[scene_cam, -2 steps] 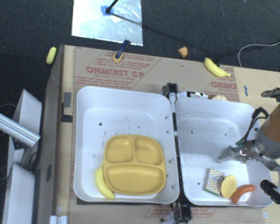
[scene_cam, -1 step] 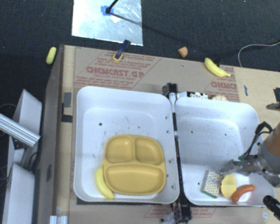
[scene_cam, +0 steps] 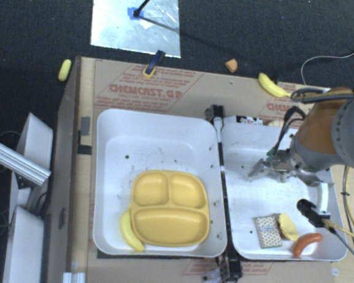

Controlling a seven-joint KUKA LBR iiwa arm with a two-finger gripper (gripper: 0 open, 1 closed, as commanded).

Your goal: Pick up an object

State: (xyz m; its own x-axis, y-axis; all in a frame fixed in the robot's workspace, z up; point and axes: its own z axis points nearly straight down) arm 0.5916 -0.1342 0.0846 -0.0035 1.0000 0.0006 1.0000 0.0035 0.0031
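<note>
Over the right white bin (scene_cam: 248,175) the hand (scene_cam: 262,170) hovers, fingers slightly parted, holding nothing.

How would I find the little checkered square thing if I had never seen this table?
Look in the right-hand white bin, the one the grey arm reaches over, and go to its near corner. The small checkered card lies flat there, next to a pale yellow piece and a red sausage. It is the patterned, square-cornered one of the three.

right bin (scene_cam: 240,192): centre floor bare | clutter (scene_cam: 280,230) at near corner | left bin (scene_cam: 110,163): yellow tray (scene_cam: 170,207) fills near half
</note>
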